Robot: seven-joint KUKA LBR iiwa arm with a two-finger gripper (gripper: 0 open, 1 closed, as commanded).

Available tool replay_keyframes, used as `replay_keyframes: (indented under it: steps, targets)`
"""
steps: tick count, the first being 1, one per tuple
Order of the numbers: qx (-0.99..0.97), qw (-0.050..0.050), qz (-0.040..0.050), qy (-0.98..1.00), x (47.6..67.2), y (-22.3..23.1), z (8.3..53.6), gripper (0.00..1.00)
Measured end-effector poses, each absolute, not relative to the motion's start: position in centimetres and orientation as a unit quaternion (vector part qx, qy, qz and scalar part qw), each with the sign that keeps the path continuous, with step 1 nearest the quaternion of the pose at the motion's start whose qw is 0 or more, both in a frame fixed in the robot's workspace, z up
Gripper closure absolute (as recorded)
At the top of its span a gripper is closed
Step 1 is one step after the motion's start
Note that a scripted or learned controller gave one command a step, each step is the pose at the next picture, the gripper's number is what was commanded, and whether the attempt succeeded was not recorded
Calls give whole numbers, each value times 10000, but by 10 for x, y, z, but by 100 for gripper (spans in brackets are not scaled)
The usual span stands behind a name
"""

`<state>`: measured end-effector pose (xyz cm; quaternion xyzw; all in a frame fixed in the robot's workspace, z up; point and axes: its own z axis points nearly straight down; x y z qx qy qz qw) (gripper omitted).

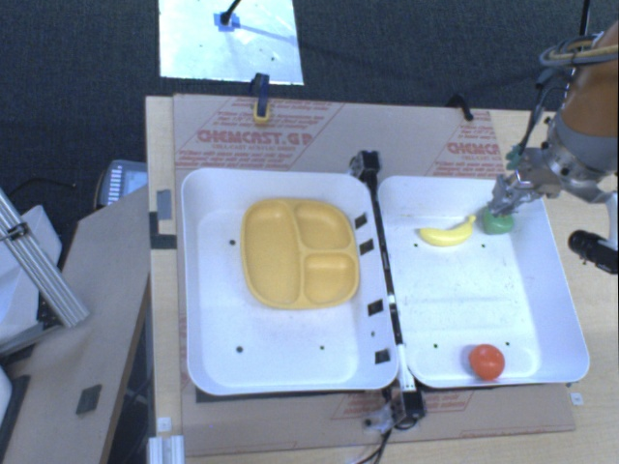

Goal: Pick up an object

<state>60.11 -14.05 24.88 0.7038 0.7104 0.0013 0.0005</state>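
In the right bin (542, 288) lie a yellow banana (447, 233), a small green object (499, 223) next to the banana's right end, and a red-orange ball (486, 361) near the front edge. My gripper (507, 199) comes in from the upper right and hangs directly over the green object, its tips touching or just above it. The arm's wrist covers the object's far side.
The left bin (208, 288) holds a yellow divided tray (298, 252). A black hinge strip (379, 269) runs between the two bins. A yellow clamp (262, 104) sits on the board behind the bins.
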Motion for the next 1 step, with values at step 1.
replay_keyframes:
  steps: [1]
  targets:
    - [7034, 4, 14, 7108, 602, -81, 254, 100]
